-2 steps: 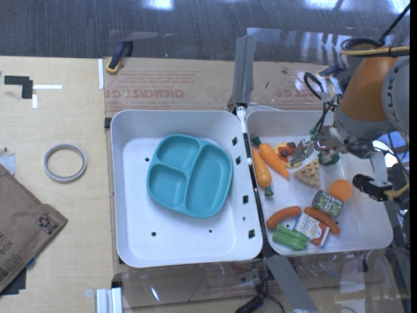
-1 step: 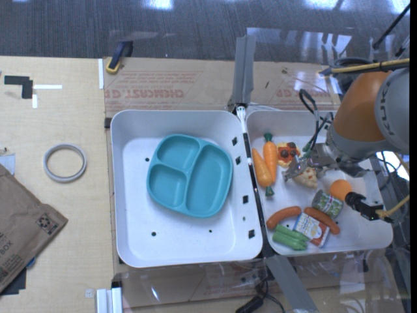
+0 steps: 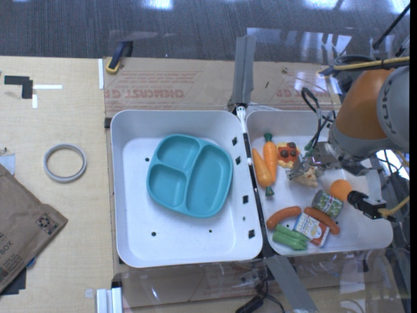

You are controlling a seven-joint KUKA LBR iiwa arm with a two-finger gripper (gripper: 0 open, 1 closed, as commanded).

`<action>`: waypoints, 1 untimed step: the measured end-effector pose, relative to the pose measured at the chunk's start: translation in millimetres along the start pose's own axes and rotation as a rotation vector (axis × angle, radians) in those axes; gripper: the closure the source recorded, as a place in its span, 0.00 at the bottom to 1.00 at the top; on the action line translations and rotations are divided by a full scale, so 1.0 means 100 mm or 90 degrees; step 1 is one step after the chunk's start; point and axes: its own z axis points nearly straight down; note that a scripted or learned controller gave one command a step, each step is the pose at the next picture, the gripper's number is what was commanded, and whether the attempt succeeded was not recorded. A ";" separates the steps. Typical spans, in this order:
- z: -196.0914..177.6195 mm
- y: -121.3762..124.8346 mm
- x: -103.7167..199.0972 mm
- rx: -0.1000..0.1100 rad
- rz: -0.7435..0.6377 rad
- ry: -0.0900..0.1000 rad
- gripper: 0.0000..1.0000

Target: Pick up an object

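Your gripper (image 3: 303, 169) is hovering just right of the carrot (image 3: 270, 156); I cannot tell its state, so be descending squarely, slowly.

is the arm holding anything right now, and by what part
Cannot be told: the end effector sits low in the right bin beside the toy carrot, its tip blurred among the toys.

The scene is brightly and evenly lit from overhead. Pale window-like reflections streak the dark floor (image 3: 195, 5) at the far edge, and glare washes over the clear sheet (image 3: 306, 77) at far right. The 2 white bins (image 3: 130, 194) look nearly blown out, with soft, faint shadows. Focus is fairly sharp throughout, though small items on the right look slightly soft.
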 end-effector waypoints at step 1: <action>-1.05 0.84 0.57 -0.002 0.025 -0.002 1.00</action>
